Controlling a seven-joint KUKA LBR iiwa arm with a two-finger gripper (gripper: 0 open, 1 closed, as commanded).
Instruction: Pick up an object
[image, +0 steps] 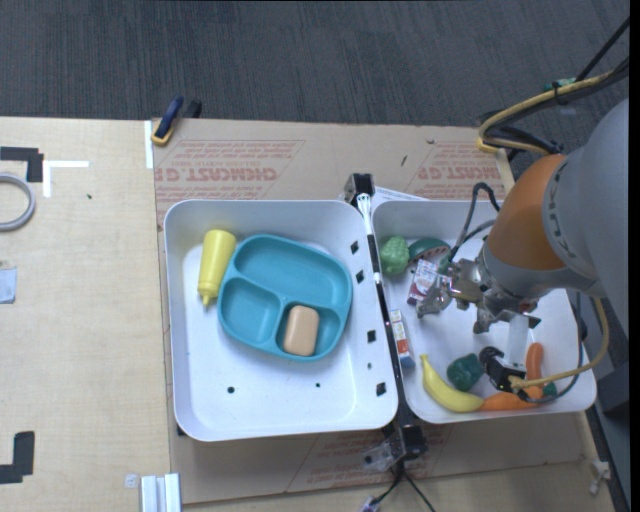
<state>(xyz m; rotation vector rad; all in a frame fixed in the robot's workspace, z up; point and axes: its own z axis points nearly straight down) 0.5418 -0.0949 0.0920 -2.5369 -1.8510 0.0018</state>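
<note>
Curved yellow plastic banana (446, 388) lies in the right white bin (560, 405). Brown cardboard underlay (230, 160) bears inverted red lettering, partly legible. Gripper (445, 290) state: cannot tell.

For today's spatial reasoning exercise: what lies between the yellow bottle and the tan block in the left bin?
In the camera view, the blue tray's upper compartment separates the yellow bottle from the tan block.
</note>
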